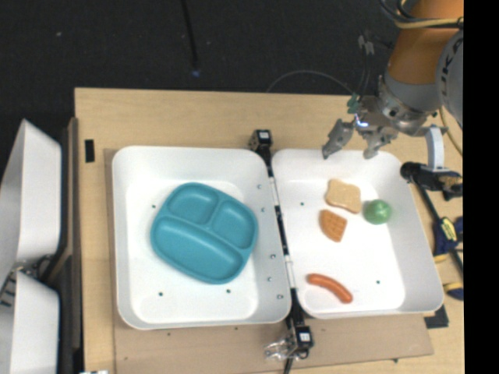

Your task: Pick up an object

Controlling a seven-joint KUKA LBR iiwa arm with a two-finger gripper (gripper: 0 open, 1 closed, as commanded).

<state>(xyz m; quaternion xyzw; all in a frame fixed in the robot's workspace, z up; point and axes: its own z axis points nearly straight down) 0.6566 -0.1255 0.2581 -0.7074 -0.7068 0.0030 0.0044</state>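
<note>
The gripper (352, 144) is held open and empty above the far edge of the right bin (405, 287), so it is judged ready to come down. Nothing is gripped yet. Inside that bin, the bread (344, 195) is placed nearest the gripper, with the green ball (377, 211), waffle (334, 225) and sausage (330, 287) set apart, so each can be grabbed alone.

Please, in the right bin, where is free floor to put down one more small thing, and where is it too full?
In the right bin, bare floor lies along the left wall, between bread and sausage, and in the near-right corner past the sausage. It is crowded mid-bin, where bread, waffle and green ball cluster. The claw hangs open over the far edge.
</note>
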